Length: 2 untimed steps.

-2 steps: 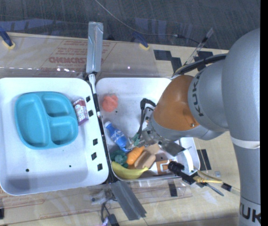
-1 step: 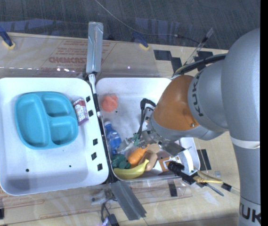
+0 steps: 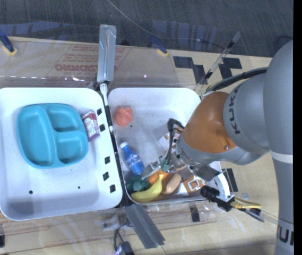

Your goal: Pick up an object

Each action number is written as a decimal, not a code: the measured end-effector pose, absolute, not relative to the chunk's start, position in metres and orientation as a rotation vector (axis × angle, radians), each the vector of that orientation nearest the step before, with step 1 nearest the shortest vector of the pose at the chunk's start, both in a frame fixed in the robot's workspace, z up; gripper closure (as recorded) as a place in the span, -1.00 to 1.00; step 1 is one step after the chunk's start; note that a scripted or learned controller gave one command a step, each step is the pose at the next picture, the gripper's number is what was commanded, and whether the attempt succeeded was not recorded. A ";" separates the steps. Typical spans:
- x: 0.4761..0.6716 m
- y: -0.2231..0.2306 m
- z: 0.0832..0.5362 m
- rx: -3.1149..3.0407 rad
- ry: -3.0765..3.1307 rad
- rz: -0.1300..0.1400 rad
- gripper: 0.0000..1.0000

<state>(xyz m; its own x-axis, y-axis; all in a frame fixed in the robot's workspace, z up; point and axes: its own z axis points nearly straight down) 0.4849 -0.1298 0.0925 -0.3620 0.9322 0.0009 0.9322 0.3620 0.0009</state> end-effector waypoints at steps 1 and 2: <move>0.486 -0.129 0.103 -1.767 -2.599 -0.005 1.00; 0.478 -0.085 0.193 -2.025 -2.403 -0.002 1.00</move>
